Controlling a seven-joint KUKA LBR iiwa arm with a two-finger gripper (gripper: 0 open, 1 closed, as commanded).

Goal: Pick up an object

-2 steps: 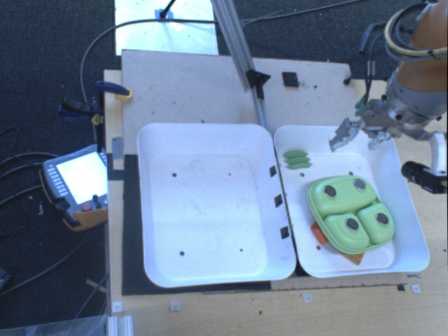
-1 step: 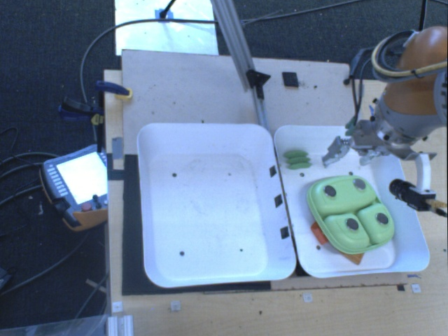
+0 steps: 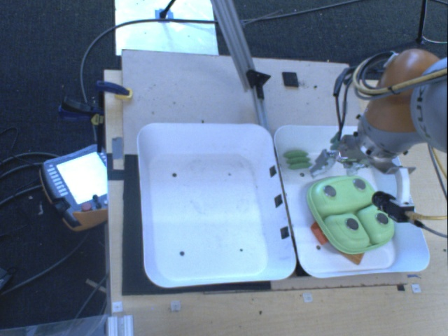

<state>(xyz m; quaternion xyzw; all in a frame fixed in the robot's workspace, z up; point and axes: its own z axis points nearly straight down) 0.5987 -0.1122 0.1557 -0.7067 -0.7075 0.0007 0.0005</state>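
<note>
Hand (image 3: 327,161) above green toy (image 3: 348,213)

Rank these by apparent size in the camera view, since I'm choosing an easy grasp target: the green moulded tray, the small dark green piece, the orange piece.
1. green moulded tray
2. small dark green piece
3. orange piece, though mostly hidden under the tray, so unsure.

One camera watches me from above the bench (image 3: 210,89), fixed and tilted, so the far edge sits at the top of its view and the near edge at the bottom. It stands well back, taking in both bins: the left bin (image 3: 157,208) and the right bin (image 3: 413,254), plus dark floor (image 3: 49,40) beyond. My arm (image 3: 402,96) enters from the right.
</note>
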